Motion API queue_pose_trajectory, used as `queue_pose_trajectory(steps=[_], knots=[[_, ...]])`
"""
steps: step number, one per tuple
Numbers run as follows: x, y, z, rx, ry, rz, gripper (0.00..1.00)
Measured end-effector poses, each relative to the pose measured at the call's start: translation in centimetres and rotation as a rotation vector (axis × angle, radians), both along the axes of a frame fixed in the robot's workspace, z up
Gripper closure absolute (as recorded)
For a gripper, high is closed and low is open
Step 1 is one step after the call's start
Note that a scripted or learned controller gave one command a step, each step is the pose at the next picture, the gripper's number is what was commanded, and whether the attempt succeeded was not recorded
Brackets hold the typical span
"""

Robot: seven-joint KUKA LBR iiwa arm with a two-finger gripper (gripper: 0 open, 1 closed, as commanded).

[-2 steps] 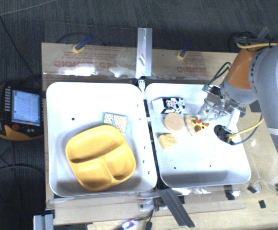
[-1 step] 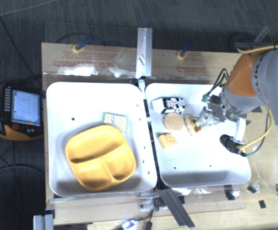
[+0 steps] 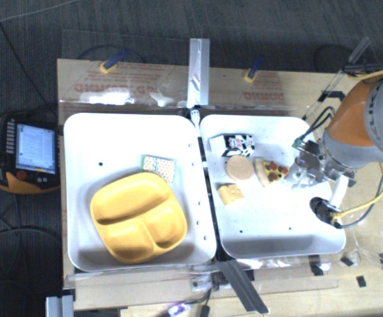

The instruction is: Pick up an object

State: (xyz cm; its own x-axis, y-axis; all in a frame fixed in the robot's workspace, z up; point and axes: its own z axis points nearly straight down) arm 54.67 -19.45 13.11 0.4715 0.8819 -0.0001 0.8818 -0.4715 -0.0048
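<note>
Lying in the right bin (image 3: 277, 243) are a pizza slice (image 3: 271, 172) with red toppings, a round tan disc (image 3: 240, 169), a yellow cheese wedge (image 3: 230, 194) and a black-and-white box (image 3: 239, 144) whose print is too small to read. Just beside the pizza slice sits the pincer (image 3: 302, 174); whether it is parted or closed I cannot tell. A yellow divided plate (image 3: 137, 216) fills the left bin (image 3: 86, 144).

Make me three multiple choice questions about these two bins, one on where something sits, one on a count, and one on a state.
1. Where is the yellow divided plate?
A. left bin
B. right bin
C. on the bench

2. How many small items lie in the right bin?
A. two
B. four
C. seven

3. How does the plate lie?
A. upside down
B. standing on edge
C. flat, compartments up

Answers: 1 A, it sits within the left bin. 2 B, a black-and-white item, a tan disc, a pizza slice, a cheese wedge. 3 C, its compartments show.
</note>
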Motion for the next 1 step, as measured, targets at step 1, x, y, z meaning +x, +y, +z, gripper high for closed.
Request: queue_pose_trajectory(steps=[1], knots=[[-0.34,0.63,-0.18,0.0,0.0,-0.127,1.0]])
